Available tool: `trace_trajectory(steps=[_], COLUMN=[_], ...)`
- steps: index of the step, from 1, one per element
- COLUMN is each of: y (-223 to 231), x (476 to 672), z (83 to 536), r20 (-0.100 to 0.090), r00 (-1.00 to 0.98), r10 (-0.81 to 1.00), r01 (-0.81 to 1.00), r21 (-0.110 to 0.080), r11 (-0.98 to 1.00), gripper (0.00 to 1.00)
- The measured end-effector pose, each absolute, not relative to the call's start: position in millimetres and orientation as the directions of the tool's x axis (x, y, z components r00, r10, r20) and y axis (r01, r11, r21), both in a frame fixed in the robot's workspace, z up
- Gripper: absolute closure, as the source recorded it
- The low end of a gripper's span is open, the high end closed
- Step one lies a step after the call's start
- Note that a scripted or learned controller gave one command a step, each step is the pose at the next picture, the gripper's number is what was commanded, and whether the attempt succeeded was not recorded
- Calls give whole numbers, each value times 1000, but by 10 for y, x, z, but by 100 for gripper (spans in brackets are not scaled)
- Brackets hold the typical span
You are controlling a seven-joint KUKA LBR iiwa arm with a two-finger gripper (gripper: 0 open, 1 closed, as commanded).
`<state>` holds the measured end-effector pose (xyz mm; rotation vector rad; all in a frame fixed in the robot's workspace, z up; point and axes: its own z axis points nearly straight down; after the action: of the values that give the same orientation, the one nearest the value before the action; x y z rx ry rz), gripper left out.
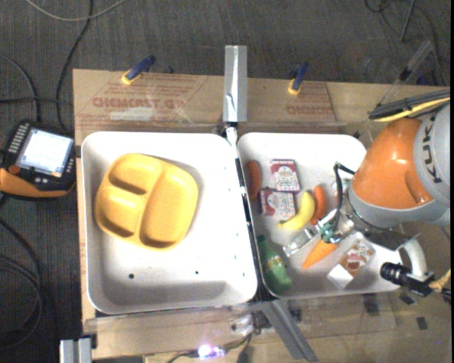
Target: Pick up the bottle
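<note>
1. Two white bins side by side on the bench. Left bin (98,278) carries a yellow divided plate (147,200), sitting toward its upper-left part.
2. Right bin (318,141) holds the clutter: a green bottle (273,264) lying on its side in the lower-left corner, close against the wall shared with the left bin.
3. Also in the right bin: a red sausage-like piece (253,180) along the left wall, two red-and-white packets (284,175) and (275,202) near the middle, a banana (302,211) just right of them, an orange carrot (318,252) below the banana, and a small white carton (352,262) at lower right.
4. Arm comes in from the right; its orange band (390,171) covers the right bin's right side.
5. Gripper (312,237) is down among the banana, carrot and carton, well right of the bottle and not touching it.
6. Finger state: can't tell, the wrist and clutter mask the tips. Something pale and metallic sits at the tip, possibly a finger.
7. Bottle rests on the bin floor, nothing gripping it.
8. Teach pendant (36,159) lies on the floor left of the bench.
</note>
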<state>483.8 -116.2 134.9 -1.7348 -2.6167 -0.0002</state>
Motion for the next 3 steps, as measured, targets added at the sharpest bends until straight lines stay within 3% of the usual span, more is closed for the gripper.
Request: trace_trajectory(steps=[1, 2, 3], y=[-1137, -1669, -500], x=[4889, 4837, 4839], z=[928, 1219, 1918], r20=[-30, 0, 1], r00=[-503, -544, -483], r10=[864, 839, 876], r01=[864, 839, 876], r21=[10, -1, -1], r11=[503, 544, 483], gripper=[0, 0, 0])
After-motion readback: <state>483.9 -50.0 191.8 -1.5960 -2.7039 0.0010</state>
